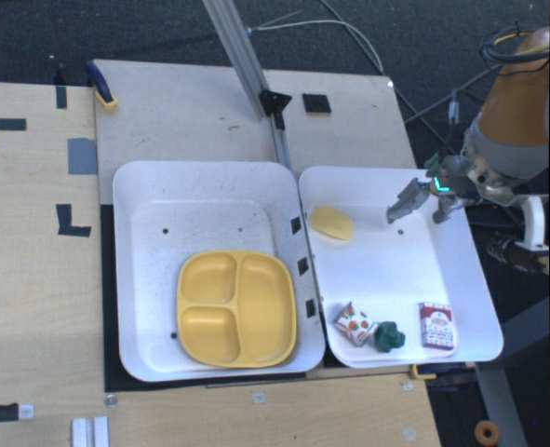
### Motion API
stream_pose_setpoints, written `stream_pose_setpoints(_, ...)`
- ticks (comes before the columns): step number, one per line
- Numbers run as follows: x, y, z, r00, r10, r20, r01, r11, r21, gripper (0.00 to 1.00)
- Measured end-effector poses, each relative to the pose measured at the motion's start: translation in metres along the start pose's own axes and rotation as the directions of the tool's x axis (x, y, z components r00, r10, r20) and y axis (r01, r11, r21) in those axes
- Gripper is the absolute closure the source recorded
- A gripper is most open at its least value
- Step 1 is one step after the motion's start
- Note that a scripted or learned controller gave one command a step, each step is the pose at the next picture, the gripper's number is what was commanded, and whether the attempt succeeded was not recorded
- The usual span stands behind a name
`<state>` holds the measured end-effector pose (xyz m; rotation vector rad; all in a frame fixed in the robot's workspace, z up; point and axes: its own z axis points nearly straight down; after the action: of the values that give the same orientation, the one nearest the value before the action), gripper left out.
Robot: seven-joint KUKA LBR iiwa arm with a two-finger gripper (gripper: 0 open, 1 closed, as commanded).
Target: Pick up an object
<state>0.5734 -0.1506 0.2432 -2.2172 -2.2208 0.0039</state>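
Two shallow white bins sit side by side on a pale bench [200,110] edged by dark carpet and cables. The left bin [135,250] holds a yellow divided plate [237,307]; the right bin [461,268] holds a yellow lump [331,223], a small packet [353,324], a green object [389,337] and a red carton [436,326]. My gripper [425,205] hangs over the right bin's far side — fingers spread, gripping nothing — well apart from the lump

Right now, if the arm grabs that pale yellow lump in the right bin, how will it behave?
The yellow lump looks rounded and smooth, so it may slip or roll when nudged. It seems small and probably light. It lies close to the right bin wall, which could crowd a grasp there.
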Motion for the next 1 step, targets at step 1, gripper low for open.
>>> stream_pose_setpoints(1, 0.0, 0.0007, -0.0011, 1.0, 0.0, 0.0, 0.0, 1.0, -0.003, 0.0)
